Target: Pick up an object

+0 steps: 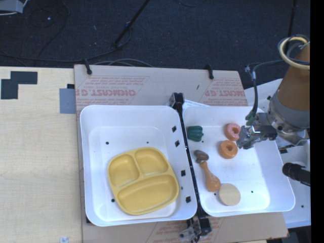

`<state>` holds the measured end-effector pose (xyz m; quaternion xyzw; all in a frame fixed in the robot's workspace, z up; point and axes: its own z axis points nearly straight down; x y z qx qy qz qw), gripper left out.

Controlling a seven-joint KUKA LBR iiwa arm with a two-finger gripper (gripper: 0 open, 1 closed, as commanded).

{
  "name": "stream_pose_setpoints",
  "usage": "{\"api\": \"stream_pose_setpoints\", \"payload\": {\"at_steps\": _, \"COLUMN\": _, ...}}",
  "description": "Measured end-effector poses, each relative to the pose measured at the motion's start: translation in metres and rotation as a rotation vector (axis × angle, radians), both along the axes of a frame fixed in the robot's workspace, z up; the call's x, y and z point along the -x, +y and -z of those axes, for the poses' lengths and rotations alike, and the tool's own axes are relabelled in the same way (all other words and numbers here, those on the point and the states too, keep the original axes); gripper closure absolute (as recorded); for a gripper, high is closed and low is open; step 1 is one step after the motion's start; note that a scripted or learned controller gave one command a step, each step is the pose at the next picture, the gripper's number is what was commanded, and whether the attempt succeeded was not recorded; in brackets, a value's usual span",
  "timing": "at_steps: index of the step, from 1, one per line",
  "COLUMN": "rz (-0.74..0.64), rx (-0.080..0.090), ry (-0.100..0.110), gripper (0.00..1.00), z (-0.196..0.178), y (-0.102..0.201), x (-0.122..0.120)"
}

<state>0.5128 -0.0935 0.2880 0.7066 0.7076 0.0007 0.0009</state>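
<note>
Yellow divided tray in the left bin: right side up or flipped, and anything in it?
Right side up and empty: the yellow divided tray lies flat in the left bin, its three hollow compartments facing up with nothing inside.

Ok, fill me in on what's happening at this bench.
A robot arm reaches in from the right, its gripper low over the right bin, beside an orange ring and a pink ring. Nothing is seen between its fingers. That bin also has a green piece, a wooden spoon and a pale disc. A yellow divided tray lies in the left bin.
</note>
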Motion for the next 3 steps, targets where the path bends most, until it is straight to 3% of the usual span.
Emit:
{"api": "stream_pose_setpoints", "payload": {"at_steps": 1, "rz": -0.003, "rx": -0.003, "ry": 0.007, "gripper": 1.00, "z": 0.020, "y": 0.053, "x": 0.005}}
{"api": "stream_pose_setpoints", "payload": {"at_steps": 3, "rz": -0.004, "rx": -0.002, "ry": 0.007, "gripper": 1.00, "z": 0.021, "y": 0.162, "x": 0.015}}
